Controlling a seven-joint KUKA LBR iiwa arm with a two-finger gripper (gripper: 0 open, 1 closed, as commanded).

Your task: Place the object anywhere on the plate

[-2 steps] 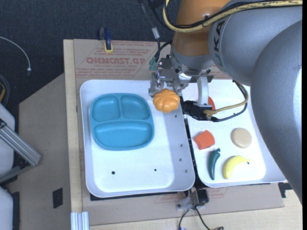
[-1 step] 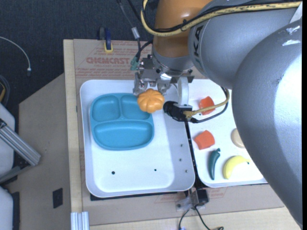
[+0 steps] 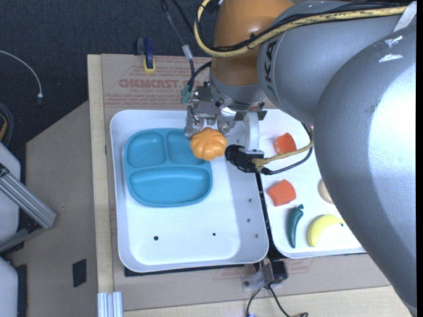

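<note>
- The gripper clasps a small orange pumpkin between its fingers, over the upper right corner of the blue divided plate
- The plate lies in the left white bin; right of the plate, the neighbouring bin holds two red-orange pieces, a green chilli and a yellow fruit

Plate front compartment: lay bare, open from above.
Plate right rear corner: blocked by tool and orange pumpkin.
Left bin floor, front: unobstructed.
</note>
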